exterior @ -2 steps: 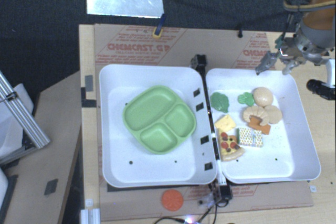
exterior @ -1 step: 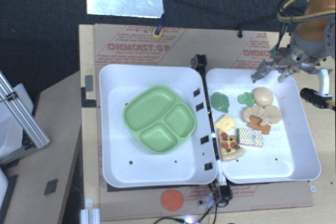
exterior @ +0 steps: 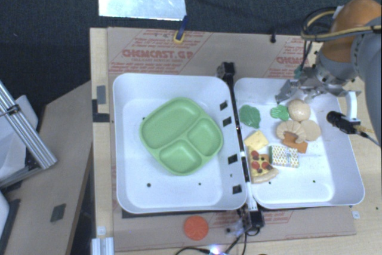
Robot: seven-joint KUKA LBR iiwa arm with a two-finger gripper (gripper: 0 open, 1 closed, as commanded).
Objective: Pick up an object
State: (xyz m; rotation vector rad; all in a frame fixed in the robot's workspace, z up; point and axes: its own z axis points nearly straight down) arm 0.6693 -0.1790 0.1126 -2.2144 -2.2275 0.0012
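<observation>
The right bin [exterior: 334, 182] holds several toy foods in its left half: a dark green leaf [exterior: 249, 116], a small green piece [exterior: 279, 112], a beige ball [exterior: 299, 110], pale beige slices [exterior: 298, 129] with an orange bit [exterior: 294, 141], a yellow cheese wedge [exterior: 256, 140], a speckled block [exterior: 284, 156] and a pizza slice [exterior: 262, 168]. My gripper [exterior: 291, 91] hangs over the bin's back edge, just above and behind the beige ball and the small green piece. I see nothing held in it.
The left bin [exterior: 128, 188] carries a green divided plate [exterior: 181, 135]. A black divider strip [exterior: 234, 128] runs between the bins. An orange disc [exterior: 196, 226] lies on the bench in front. A black fitting [exterior: 340, 121] on the arm overhangs the right bin's right side.
</observation>
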